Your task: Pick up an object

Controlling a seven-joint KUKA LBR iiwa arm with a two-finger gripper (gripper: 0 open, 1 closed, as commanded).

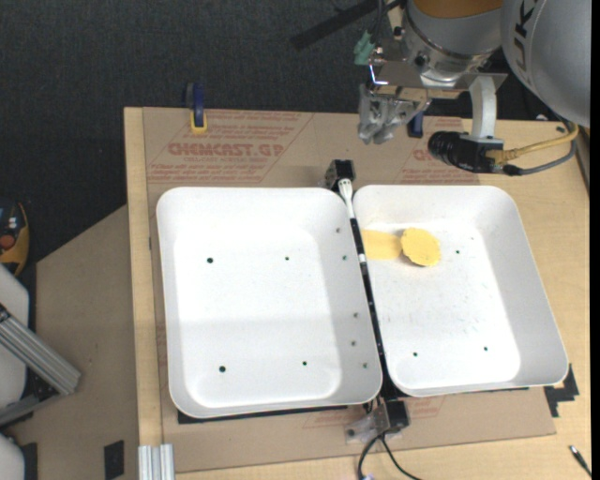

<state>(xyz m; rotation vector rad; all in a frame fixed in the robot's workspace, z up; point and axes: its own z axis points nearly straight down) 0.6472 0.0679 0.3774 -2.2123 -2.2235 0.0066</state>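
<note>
**Gripper above the bench, yellow things in the right bin**

While the arm point(469, 23) hangs over the far edge of the bench, its gripper point(382, 120) is above the brown board point(262, 150), well apart from both bins. Nothing is between its fingers; whether they are spread or pressed together, I cannot tell. In the right bin point(469, 366) a yellow disc point(421, 247) lies near the far left part. Just beside it, on its left, a flat yellow piece point(380, 245) lies close to the bin's left wall; the two seem to touch. The left bin point(253, 375) stands beside the right one. A blue clamp point(197, 105) sits at the far left corner of the board.
</note>
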